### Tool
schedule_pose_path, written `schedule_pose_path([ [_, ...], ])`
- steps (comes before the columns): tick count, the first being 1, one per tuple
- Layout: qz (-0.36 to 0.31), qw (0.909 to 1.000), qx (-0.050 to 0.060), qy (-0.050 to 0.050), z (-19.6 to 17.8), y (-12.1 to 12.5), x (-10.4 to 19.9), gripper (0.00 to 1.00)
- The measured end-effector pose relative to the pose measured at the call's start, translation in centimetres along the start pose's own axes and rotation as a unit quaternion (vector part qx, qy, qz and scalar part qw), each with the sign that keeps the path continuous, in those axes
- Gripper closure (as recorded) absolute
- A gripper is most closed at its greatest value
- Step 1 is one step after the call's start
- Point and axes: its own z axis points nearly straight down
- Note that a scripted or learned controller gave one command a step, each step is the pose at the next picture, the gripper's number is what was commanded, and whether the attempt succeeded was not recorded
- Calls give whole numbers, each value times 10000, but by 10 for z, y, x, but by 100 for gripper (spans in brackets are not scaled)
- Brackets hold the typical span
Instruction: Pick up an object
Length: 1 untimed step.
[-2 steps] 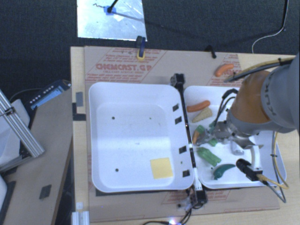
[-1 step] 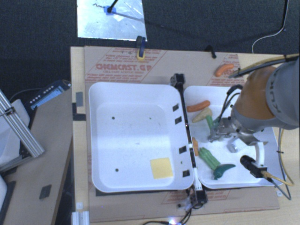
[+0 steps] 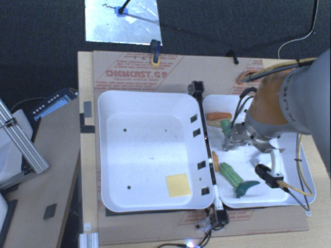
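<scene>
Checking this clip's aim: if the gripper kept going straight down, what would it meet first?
Probably the right bin's floor, just beside the small green object; depth is hard to judge, so the gripper might clip it.

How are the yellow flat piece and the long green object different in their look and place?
The yellow flat piece is square and thin; the long green object is a bumpy stick. The yellow piece lies in the left bin, the green object in the right bin, nearer the arm. Both lie near the bins' front edges.

Pincer (image 3: 231, 140) low, arm fr. right
</scene>
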Motion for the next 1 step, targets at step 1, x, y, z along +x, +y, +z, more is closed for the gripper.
schedule_pose_path([
  [1, 29, 10000, -16, 2, -106, -81, 7, 100],
])
